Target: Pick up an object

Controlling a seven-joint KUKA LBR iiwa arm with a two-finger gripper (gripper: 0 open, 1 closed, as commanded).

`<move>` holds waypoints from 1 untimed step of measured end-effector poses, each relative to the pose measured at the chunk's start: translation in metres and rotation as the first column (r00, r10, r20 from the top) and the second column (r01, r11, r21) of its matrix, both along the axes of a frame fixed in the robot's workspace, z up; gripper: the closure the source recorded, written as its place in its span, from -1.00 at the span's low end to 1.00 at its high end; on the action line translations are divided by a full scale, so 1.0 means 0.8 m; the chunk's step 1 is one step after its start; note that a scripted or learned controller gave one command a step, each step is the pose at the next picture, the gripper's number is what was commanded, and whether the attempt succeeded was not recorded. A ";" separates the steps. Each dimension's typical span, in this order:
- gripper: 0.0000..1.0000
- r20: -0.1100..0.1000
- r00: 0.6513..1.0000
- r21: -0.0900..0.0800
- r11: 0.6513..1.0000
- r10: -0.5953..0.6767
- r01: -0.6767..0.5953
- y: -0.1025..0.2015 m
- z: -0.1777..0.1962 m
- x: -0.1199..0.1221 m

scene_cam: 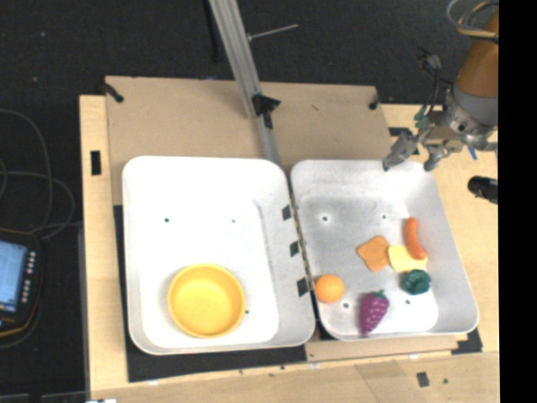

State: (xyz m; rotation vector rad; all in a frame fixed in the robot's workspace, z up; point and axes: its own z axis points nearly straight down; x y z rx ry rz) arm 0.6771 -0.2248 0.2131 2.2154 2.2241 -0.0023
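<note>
Currently the grey two-finger gripper [413,159] hangs over the right white bin's [352,191] far rim, jaws spread wide and holding nothing. Candidates cluster near that bin's front right: an orange wedge-shaped block [374,253], a slim orange carrot-like piece [412,237], a round orange ball [329,288]. The ball lies apart, so descending squarely over it looks safest.

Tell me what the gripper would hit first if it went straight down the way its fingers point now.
Most likely the bare floor of the right bin near its far edge. The open gripper hangs above that corner, away from the toys, though depth is hard to judge from this slant.
</note>
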 end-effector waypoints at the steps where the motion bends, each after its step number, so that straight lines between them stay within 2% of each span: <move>1: -1.00 -0.001 1.000 0.000 1.000 0.001 -0.001 0.000 0.000 0.000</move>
